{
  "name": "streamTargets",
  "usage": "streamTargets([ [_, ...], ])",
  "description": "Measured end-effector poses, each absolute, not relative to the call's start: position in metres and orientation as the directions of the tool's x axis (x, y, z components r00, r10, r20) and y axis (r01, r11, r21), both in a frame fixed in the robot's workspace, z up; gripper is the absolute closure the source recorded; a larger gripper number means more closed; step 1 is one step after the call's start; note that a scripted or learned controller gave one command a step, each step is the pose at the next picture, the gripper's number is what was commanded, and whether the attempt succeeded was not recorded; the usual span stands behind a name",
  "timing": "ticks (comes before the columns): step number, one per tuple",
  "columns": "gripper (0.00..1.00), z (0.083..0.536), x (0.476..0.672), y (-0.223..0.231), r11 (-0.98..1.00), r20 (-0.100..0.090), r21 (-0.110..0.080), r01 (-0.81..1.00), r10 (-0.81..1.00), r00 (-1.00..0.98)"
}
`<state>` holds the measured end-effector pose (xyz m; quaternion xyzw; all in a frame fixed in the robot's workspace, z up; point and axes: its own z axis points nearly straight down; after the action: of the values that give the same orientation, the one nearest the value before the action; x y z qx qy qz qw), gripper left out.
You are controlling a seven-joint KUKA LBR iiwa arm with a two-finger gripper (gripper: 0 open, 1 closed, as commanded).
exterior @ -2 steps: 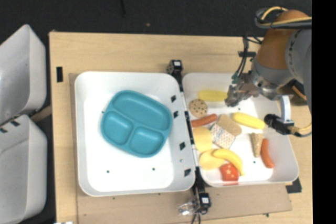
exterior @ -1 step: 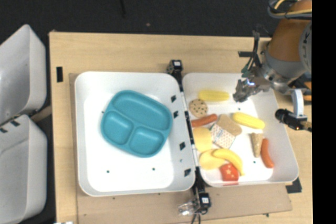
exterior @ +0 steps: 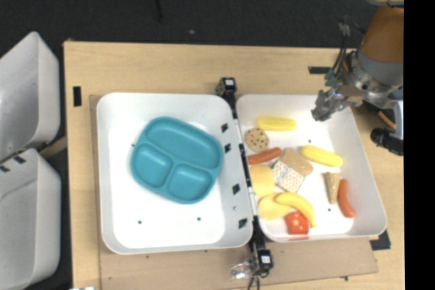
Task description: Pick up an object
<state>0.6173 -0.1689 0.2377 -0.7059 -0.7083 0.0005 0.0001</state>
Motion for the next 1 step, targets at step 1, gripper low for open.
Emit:
streamTargets([
  [1,1.00,0.2260,0.6167,-0.1186,0.004,0.000,-0.006,1.000,1.000,-0.004],
])
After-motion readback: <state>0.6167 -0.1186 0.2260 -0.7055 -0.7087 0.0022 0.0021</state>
